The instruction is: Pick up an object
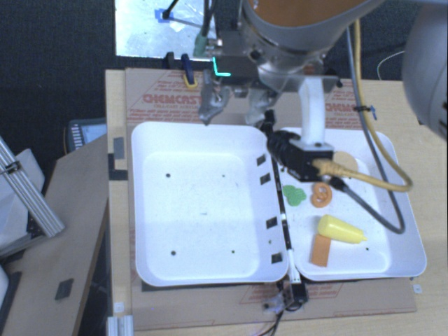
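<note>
Rightward, the right bin [399,257] holds a yellow piece [341,229], orange block [320,250], orange ring [321,195] and green bit [295,197]. Whether the hand [234,107] is wide or narrow, I cannot tell.

Two bins are sitting side by side on the surface [84,208]. The left bin [203,201] is lying beside the right bin [392,250], which is holding a corn cob [341,229], a block [320,250] just nearer, a ring [321,194] farther back, and a leaf-shaped piece [295,196] left of the ring.
</note>
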{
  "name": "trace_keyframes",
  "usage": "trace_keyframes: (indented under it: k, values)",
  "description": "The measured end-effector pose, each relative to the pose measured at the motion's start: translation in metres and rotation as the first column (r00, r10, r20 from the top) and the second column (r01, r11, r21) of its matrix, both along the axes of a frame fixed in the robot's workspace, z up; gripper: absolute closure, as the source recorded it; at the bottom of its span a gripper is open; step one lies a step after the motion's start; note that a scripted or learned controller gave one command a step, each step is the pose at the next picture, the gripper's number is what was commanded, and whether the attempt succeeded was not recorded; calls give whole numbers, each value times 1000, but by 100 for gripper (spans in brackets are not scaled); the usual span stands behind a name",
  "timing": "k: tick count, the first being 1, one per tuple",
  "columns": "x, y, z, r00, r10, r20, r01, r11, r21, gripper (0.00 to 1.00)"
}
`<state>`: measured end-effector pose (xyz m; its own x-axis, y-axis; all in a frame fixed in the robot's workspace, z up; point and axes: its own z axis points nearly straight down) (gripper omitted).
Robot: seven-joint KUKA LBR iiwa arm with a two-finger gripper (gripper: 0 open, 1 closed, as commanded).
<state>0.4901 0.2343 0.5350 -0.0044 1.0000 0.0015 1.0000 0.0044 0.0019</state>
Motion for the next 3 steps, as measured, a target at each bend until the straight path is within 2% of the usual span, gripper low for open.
trace_keyframes:
  k: [1,2,3]
  values:
    - [0,0,11,1000,2,2,-2,1000,2,100]
    - [0,0,11,1000,4,2,-4,1000,1,0]
    - [0,0,23,1000,6,4,-6,1000,3,100]
